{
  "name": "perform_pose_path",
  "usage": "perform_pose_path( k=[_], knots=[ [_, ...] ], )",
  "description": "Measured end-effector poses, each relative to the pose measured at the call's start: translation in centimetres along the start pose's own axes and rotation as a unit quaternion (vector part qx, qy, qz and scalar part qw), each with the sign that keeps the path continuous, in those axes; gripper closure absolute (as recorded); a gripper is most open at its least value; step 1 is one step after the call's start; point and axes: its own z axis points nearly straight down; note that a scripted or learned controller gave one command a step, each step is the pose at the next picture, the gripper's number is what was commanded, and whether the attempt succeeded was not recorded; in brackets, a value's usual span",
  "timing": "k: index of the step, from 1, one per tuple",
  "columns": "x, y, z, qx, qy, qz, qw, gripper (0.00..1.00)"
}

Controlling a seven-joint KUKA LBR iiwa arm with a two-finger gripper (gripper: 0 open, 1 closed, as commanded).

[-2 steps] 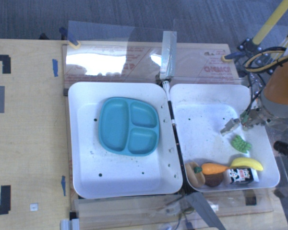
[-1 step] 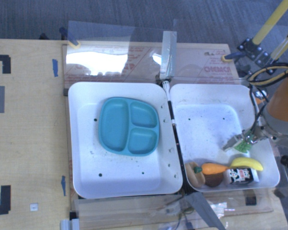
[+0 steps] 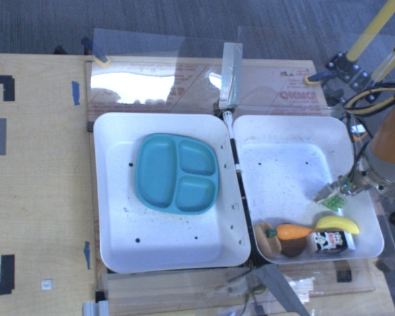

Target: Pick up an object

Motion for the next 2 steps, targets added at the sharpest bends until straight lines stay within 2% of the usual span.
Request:
perform_pose_path(
  k=[1, 2],
  knots=[
    [6.5, 4.0, 0.3, 0.004, 0.003, 0.035, 0.9994, 1.0],
    [12.0, 9.5, -8.9, 0.002, 0.002, 0.036, 0.9993, 1.0]
  ],
)
